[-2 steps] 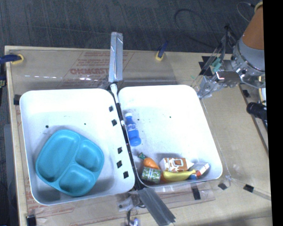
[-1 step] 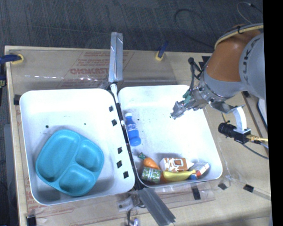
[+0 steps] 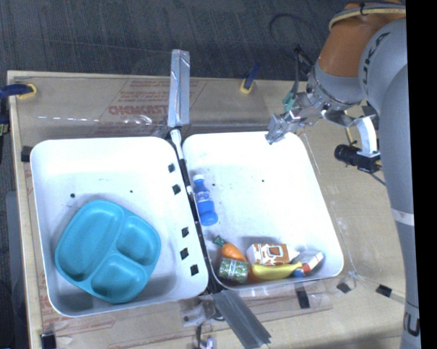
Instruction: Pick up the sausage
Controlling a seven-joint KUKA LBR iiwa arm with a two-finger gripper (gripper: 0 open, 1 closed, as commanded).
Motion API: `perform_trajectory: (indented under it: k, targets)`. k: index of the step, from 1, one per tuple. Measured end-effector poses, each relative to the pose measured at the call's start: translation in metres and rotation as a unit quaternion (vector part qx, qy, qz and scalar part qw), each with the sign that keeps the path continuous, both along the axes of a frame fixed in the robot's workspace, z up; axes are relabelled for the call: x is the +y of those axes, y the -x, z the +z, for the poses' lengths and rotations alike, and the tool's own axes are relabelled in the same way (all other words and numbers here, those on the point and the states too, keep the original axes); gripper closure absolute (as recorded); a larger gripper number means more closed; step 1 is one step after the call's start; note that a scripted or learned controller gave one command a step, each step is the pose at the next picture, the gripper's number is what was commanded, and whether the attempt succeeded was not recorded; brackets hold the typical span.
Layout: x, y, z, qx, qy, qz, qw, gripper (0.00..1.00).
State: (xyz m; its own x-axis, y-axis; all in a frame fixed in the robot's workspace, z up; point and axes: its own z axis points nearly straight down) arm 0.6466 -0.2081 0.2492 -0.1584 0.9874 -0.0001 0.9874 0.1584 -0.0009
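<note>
Blue sectioned tray (image 3: 107, 249) in left bin (image 3: 94, 150), groceries in right bin (image 3: 275, 149)

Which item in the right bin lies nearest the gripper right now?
The blue-capped bottle, lying alone by the divider. The gripper hangs over the bin's far rim, while the other items cluster in the near corner, farther off.

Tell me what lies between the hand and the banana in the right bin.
In the camera view, below the hand: bare white bin floor, then a small orange carton right beside the banana.
</note>
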Motion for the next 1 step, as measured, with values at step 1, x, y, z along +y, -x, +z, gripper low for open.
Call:
perform_trajectory:
  k: [1]
  targets:
    - [-0.0021, 0.0741, -0.0326, 0.003, -0.0006, -0.12, 0.9927, 1.0]
